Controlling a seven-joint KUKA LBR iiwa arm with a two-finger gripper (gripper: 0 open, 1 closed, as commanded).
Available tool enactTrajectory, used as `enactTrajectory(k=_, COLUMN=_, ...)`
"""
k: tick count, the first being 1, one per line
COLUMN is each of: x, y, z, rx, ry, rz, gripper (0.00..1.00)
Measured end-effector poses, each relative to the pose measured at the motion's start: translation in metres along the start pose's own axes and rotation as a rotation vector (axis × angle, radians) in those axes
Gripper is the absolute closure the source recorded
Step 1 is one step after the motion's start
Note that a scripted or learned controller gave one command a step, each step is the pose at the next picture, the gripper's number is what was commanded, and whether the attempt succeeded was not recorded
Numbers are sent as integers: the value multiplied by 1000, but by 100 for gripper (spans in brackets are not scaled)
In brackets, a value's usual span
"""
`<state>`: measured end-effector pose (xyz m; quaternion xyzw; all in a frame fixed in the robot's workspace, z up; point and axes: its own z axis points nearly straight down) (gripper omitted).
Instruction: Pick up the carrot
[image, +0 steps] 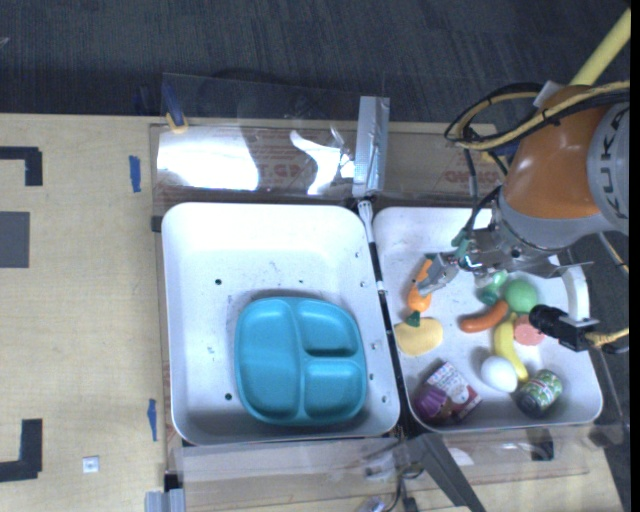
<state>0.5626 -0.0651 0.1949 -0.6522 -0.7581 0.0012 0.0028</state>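
You had the grey arm with the orange band (548, 170) reaching in from the right over the right-hand shallow white bin (400, 240). Its two-finger gripper (447, 267) sat low at the small orange carrot with a green top (423, 283), which lay in the upper left part of that bin, close to the wall shared with the other bin. The fingers stood narrowly apart right at the carrot's upper end, but you could not tell from this angle whether the carrot was actually between them.

Just below the carrot rested a pale yellow pear-shaped toy fruit (419, 335). To the right of that lay an orange-red sausage-shaped toy (484, 318), with a round green toy (519, 296) touching its upper right end. A yellow banana toy (504, 350) ran down toward a white egg (498, 374). A small purple packet with a printed label (445, 391) lay near the bin's front wall, and a dark green round can (539, 392) sat at the front right corner.

The left-hand shallow white bin (200, 250) held a teal divided plastic tray (298, 358), set toward its front.
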Motion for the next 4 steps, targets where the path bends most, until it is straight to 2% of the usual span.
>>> enactTrajectory(k=1, x=-9, y=25, z=10, rx=-8, ry=-4, rz=-100, gripper=0)
enactTrajectory(k=2, x=-41, y=28, z=107, rx=-12, ry=-6, rz=-135, gripper=0)
enactTrajectory(k=3, x=-42, y=30, z=95, rx=-18, ry=-7, rz=-133, gripper=100)
enactTrajectory(k=4, x=42, y=94, z=9, rx=2, ry=1, rz=53, gripper=100)
